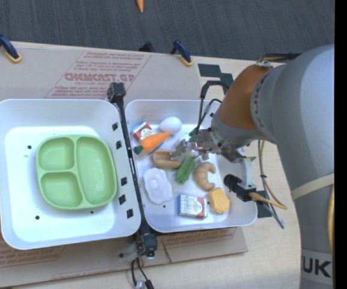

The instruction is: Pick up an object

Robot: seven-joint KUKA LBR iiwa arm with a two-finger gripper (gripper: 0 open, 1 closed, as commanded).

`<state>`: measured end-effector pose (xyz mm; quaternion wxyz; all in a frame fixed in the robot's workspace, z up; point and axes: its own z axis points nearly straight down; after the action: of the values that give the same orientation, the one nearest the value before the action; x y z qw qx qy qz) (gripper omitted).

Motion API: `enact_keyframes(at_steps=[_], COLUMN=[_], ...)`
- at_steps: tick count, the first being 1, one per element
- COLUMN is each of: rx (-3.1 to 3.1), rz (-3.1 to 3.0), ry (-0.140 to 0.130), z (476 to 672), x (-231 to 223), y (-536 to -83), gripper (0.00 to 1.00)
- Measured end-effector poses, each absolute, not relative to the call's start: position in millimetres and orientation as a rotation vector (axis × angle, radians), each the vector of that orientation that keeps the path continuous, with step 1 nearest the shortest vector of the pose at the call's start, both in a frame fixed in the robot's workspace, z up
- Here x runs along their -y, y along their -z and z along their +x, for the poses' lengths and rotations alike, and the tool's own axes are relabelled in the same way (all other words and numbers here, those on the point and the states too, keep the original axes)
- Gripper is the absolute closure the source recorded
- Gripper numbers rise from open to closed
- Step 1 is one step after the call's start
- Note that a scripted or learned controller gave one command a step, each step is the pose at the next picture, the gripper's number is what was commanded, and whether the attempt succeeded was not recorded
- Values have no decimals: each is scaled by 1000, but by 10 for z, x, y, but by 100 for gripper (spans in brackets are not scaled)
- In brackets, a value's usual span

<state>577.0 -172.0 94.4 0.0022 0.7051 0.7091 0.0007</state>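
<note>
The right bin (239, 218) holds several toy foods. There is a white egg (171, 124), an orange carrot (155, 141), a small red and white carton (140, 130), a brown bun (163, 158), a green pod (185, 169), a croissant (205, 175), a white fried egg (157, 185), a red and white box (192, 206) and a yellow wedge (219, 201). My gripper (187, 149) is low in the middle of this bin, right over the bun's right end and the top of the green pod. The wrist hides what lies between them.
The left bin (5, 221) holds a green divided plate (77, 171). A black hinge strip (125, 155) runs between the bins. The arm's grey body (293, 131) covers the right bin's right side. Blue and yellow clamps (182, 52) grip the bench's far edge.
</note>
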Motion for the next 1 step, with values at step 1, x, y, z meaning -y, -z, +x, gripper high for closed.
enact_keyframes(at_steps=[1], rx=[-2232], rz=[2207], ry=[-5], z=[5780], x=[1705], y=[-1052], gripper=[100])
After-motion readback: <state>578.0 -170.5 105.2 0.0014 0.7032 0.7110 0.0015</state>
